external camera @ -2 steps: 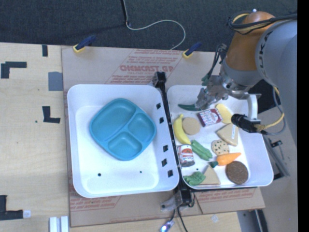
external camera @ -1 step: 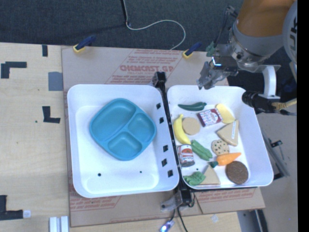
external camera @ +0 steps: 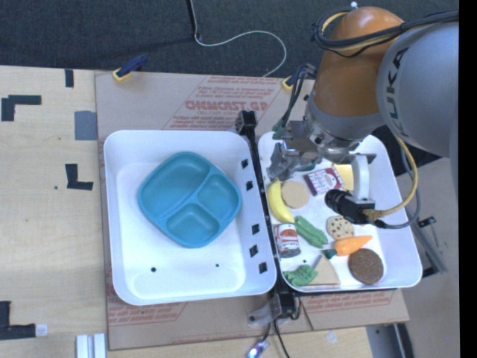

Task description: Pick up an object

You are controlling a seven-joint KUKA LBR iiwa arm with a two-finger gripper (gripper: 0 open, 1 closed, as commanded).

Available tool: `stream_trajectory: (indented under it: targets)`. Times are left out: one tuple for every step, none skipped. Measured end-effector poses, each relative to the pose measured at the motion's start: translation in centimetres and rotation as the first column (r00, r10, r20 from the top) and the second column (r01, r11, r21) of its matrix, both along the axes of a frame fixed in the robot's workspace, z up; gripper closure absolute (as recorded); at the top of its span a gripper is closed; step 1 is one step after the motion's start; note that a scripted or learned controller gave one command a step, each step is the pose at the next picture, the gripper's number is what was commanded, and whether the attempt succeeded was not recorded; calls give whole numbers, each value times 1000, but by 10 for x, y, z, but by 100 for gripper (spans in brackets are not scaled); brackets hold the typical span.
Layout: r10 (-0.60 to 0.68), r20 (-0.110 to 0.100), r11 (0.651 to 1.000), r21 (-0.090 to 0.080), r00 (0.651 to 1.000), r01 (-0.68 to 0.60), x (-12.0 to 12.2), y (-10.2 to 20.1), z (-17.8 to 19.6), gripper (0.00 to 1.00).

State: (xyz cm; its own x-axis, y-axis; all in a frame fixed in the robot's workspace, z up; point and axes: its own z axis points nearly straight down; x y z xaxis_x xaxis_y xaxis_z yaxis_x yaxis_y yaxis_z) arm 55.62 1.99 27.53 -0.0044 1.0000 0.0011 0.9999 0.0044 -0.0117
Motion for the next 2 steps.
stream_trajectory:
  targets:
    - [-2,7,1000,0,1000,2,-64,9,22,100]
    - [-8,6,1000,-3,1000,8,-74,-30,-3,100]
